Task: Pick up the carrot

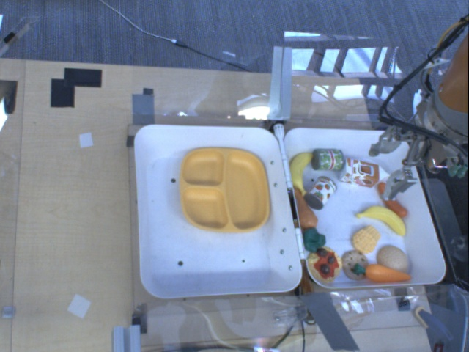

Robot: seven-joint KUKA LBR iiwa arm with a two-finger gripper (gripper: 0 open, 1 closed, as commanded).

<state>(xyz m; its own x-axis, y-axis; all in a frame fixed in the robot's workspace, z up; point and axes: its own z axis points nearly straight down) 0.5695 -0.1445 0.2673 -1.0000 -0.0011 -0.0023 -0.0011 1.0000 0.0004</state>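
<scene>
Probably light, stiff and smooth carrot (386, 273), best pinched across its thick middle; gripper (396, 169) spread open, gripping nothing

The carrot (386, 273) is orange and lies flat on its side in the right bin (425, 229), close to the front edge and in the front right corner. It is long and gets thinner toward the right end, where it points to the bin's side wall. Its thick left end is just beside a round brown cookie (355, 263). A pale egg (392, 257) lies just behind it.
</scene>
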